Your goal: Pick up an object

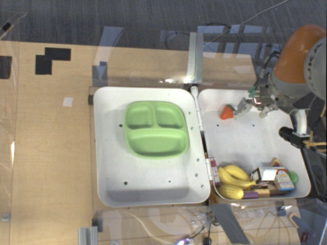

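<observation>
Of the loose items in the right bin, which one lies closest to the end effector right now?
The small orange-red piece, alone near the bin's top left, beside the end effector. The bananas and cartons crowd the bottom edge.

My right bin (pixel 240 147): wide bare floor mid-bin, easy passage. Below that, bananas (pixel 232 180) & small cartons (pixel 276 180) crowd the near wall. Red-orange item (pixel 227 112) sits alone above the bare floor, approachable from most sides.

The arm (pixel 311 68) is grey with a rounded orange band above its wrist; dark cables run beside a metallic silver gripper (pixel 254 103).
</observation>
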Robot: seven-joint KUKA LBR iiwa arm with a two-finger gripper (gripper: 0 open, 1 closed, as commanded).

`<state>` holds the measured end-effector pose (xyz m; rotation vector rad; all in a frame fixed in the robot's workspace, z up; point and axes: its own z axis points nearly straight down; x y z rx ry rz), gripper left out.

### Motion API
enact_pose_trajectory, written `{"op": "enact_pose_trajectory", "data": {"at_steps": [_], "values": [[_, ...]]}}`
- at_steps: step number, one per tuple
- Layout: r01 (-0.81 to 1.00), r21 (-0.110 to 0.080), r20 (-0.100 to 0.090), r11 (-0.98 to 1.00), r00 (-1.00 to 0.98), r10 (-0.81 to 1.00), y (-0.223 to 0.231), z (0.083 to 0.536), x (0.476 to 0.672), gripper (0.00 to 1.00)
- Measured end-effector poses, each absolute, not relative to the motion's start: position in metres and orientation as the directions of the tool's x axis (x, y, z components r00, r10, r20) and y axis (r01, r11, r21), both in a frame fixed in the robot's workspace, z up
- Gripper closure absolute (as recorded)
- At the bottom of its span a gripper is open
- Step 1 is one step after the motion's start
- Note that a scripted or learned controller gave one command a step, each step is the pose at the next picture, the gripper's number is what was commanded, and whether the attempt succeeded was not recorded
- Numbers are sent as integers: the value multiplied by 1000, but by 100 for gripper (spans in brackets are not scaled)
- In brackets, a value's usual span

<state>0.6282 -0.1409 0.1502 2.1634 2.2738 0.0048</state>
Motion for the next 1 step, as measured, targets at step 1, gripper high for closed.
{"op": "enact_pose_trajectory", "data": {"at_steps": [1], "values": [[990, 9, -2, 141, -140, 990, -99, 88, 671, 0]]}}
